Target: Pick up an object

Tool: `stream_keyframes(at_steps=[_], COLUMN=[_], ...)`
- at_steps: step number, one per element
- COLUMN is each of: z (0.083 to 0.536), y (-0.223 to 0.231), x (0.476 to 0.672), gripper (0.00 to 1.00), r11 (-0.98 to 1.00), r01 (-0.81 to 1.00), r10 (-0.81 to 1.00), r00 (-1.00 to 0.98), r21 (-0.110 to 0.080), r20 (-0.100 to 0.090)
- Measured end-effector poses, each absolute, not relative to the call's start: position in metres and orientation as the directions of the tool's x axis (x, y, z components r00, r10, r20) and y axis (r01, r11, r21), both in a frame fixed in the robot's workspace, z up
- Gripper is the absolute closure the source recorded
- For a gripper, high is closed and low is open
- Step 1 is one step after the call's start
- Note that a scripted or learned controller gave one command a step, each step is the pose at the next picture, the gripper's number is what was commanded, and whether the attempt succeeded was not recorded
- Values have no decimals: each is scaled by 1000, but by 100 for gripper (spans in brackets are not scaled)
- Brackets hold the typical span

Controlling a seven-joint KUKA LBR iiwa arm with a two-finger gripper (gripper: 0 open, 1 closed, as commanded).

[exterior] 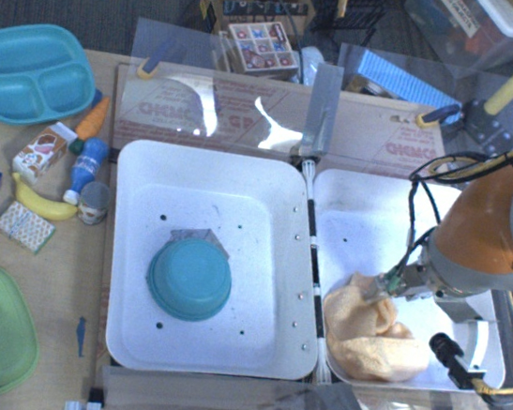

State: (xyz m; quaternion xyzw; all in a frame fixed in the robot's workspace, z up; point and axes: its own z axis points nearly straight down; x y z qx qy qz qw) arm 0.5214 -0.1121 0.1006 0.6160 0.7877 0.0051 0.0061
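In the right bin [369, 215] we see the gripper [387, 289] low over a tan crumpled cloth [370, 339] near its front-left corner; we cannot tell its finger state. 1 teal bowl [190, 278] sits in the left bin [144, 193]. The cardboard wall [250, 118] behind bears red lettering, unreadable.

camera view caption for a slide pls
Gripper down on a tan cloth in the right bin; teal bowl in the left bin.

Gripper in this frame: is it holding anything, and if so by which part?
Cannot be told. The gripper is down on the upper edge of the cloth in the right bin, but whether the cloth is actually pinched is not visible.
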Motion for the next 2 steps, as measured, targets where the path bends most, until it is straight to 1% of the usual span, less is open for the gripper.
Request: stream_keyframes(at_steps=[1, 2], z=[101, 90], y=[-112, -112], x=[521, 511], gripper=[0, 0], r11=[241, 18], r01=[970, 1000], r10=[971, 1000], r00=[-241, -18], r21=[15, 9], r20=[-3, 2])
